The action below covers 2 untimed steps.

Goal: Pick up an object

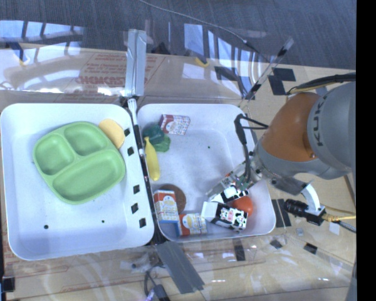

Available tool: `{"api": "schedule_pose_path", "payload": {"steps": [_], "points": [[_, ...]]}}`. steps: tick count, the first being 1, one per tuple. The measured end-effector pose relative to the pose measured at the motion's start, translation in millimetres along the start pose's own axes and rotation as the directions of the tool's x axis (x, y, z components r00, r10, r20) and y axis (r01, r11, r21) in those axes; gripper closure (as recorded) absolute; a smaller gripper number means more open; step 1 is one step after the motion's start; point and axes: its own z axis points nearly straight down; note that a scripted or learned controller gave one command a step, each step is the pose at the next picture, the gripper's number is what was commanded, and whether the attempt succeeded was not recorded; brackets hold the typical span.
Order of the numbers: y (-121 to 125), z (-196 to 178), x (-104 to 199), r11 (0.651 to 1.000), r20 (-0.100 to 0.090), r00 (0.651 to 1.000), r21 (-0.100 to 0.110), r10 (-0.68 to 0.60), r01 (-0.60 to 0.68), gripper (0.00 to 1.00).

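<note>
Cartons: a cow-print carton (229,216) lies at the right bin's (200,115) near edge, touching a red ball (243,204); an orange carton (166,205) and a small carton (193,224) lie beside it.
Gripper (233,185): low in the right bin, just above the cow-print carton; cannot tell whether it is open or closed.
Middle: banana (151,160), green toy (156,138).
Far: red-white carton (175,125).
Left bin (25,234): green tray (79,161), yellow piece (112,131).

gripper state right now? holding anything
gripper: low in the right bin, just above the cow-print carton and red ball; open or shut cannot be told, and no grasp is visible.
</note>
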Motion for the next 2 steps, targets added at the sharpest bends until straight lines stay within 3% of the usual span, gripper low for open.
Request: {"api": "schedule_pose_path", "payload": {"steps": [1,2], "points": [[13,19,58,0.992,0.001,0.992,-0.001,0.129,-0.129,0.0],[169,20,-3,0.966,0.001,0.966,0.004,0.259,-0.259,0.0]]}}
